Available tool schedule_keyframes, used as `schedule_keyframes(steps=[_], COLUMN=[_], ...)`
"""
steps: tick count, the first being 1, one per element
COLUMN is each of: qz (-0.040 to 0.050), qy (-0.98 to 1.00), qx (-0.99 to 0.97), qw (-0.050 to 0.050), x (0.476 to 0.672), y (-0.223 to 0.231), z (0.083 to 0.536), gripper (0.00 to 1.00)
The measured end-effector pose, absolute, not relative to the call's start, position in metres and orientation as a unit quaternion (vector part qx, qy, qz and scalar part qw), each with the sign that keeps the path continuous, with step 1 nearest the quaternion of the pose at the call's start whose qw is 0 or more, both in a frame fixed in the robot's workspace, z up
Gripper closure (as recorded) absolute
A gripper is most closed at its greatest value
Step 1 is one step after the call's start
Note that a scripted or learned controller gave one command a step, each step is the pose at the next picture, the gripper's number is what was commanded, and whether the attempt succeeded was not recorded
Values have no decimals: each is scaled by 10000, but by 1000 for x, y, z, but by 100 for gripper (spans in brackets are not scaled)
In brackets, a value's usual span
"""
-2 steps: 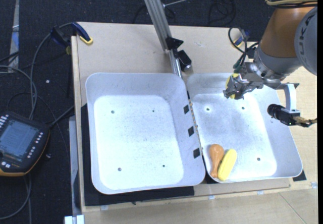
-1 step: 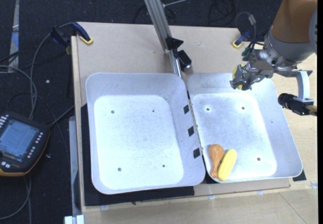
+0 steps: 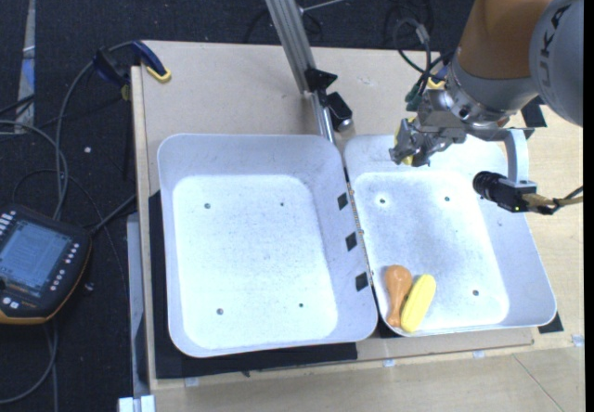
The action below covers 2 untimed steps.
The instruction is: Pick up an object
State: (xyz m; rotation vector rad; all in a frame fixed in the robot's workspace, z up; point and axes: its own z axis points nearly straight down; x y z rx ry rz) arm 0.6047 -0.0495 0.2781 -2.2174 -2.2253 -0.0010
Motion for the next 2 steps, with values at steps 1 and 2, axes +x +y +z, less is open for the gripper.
schedule_keyframes(steps=[1,2], qz=[2,4], qy=[-7085,-7083], qx=[-7057,-7059], qw=[8,8], x=[607,607], y=[9,60], z=[258,236], gripper=[100,100])
